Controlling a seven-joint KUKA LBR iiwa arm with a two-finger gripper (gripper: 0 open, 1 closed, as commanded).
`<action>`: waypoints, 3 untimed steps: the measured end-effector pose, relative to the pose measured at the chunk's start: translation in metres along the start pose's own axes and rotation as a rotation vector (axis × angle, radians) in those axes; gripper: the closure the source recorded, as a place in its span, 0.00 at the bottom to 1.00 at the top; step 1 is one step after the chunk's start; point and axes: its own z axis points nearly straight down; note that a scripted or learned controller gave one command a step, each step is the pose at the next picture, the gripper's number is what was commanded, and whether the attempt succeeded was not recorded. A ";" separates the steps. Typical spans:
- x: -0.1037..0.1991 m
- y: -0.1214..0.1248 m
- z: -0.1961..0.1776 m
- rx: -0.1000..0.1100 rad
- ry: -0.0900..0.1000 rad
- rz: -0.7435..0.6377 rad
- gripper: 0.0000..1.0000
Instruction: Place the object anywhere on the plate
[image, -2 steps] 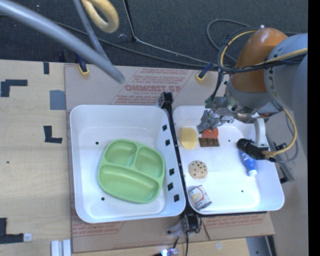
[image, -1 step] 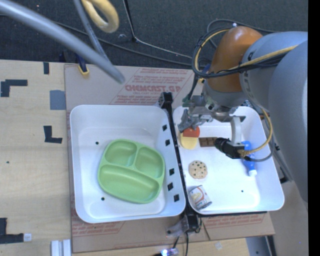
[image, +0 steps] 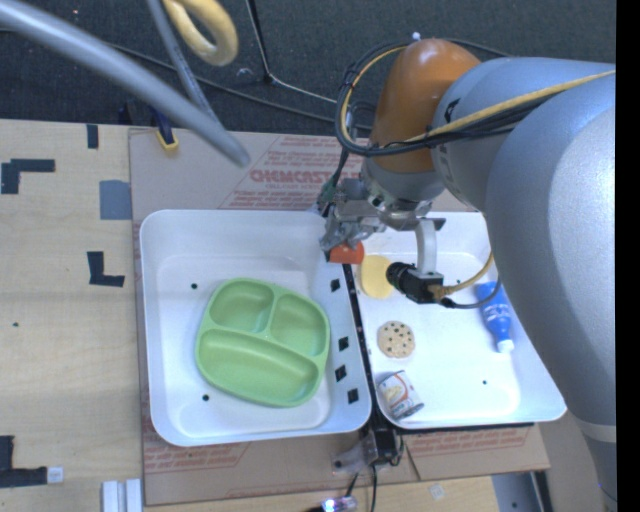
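Bench (image: 60, 330) with 2 white bins (image: 160, 300) side by side

There are two white bins: the left bin (image: 160, 300) and the right bin (image: 520, 390). One green plate (image: 262, 342) with three compartments lies in the left bin. In the right bin there are one cookie (image: 396, 339), one yellow disc (image: 375, 277), one blue tube (image: 494, 315) and one small packet (image: 399, 394). One orange block (image: 346, 254) is at the gripper (image: 345, 240). There is one arm (image: 480, 130).
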 end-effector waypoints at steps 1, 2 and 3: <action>0.056 0.007 0.002 0.000 0.000 0.000 1.00; 0.113 0.017 -0.010 -0.001 0.001 -0.001 1.00; 0.109 0.017 -0.010 0.000 -0.002 0.004 0.00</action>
